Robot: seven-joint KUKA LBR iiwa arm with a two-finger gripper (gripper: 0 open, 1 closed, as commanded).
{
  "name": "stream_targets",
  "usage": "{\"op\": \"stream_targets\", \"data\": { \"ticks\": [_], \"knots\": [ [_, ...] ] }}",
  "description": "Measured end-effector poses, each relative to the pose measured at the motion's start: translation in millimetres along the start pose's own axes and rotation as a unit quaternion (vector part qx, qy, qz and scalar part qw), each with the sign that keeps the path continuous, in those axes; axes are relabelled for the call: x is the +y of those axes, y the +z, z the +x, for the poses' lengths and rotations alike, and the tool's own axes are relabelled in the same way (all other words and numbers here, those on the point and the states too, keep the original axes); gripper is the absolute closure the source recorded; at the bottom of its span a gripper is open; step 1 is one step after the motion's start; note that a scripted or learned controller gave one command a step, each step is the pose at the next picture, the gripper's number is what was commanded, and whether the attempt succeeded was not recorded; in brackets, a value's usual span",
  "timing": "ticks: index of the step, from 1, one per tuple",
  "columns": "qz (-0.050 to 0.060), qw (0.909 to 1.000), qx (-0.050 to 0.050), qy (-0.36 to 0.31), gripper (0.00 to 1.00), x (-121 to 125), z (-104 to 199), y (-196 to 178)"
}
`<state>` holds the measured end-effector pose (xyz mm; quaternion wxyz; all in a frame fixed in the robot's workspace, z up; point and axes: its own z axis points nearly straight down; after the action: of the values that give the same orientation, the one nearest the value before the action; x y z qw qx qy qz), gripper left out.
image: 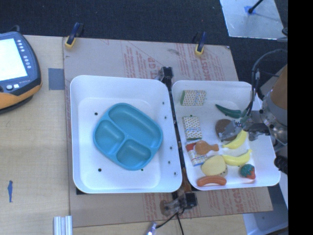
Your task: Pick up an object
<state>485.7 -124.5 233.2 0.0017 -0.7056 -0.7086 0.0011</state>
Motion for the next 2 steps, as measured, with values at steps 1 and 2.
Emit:
{"op": "stream_targets", "data": {
  "ticks": [1,2],
  "knots": [
    [0.0,1.0,-0.001,-0.001,0.0,65,-34,78],
    [0.0,1.0,-0.001,-0.001,0.0,113,-66,139]
  ]
}}
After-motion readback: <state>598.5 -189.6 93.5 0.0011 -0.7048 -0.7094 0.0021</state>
